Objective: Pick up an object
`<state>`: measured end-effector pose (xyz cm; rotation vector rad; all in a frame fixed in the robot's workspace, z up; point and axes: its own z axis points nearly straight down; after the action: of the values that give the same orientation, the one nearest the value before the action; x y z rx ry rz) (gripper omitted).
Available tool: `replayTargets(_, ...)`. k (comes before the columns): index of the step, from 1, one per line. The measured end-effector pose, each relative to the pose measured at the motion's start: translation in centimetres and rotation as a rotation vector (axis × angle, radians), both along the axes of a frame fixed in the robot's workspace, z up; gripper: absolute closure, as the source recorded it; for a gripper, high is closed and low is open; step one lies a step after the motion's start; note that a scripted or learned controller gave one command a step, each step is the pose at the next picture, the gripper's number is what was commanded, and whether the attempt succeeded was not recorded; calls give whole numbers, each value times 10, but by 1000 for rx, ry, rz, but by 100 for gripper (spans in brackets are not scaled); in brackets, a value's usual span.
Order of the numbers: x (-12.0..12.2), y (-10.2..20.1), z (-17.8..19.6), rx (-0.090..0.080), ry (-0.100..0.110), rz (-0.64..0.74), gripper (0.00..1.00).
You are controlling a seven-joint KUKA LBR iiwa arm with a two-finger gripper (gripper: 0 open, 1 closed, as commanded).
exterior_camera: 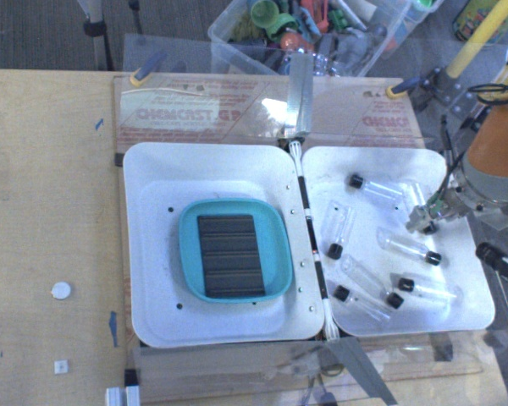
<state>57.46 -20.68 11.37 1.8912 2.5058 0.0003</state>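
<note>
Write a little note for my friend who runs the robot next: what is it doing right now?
Gripper: low over the right bin, near its right side, among the clear tubes; I cannot tell if it is open or shut, and nothing shows as held.
Things: several clear tubes with black caps lie scattered in the right bin. The left bin holds a teal tray with a dark ridged block in it.
Done: nothing picked up yet.
Left: grasp one object and lift it.

We are counting two white bins [152,176]. The left one is holding one teal tray [234,249] with one dark ribbed block [229,255]. The right is holding six clear, black-capped vials [374,189].
</note>
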Motion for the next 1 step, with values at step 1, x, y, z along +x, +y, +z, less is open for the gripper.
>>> replayTargets(1, 84, 50, 71, -1, -4, 119, 100)
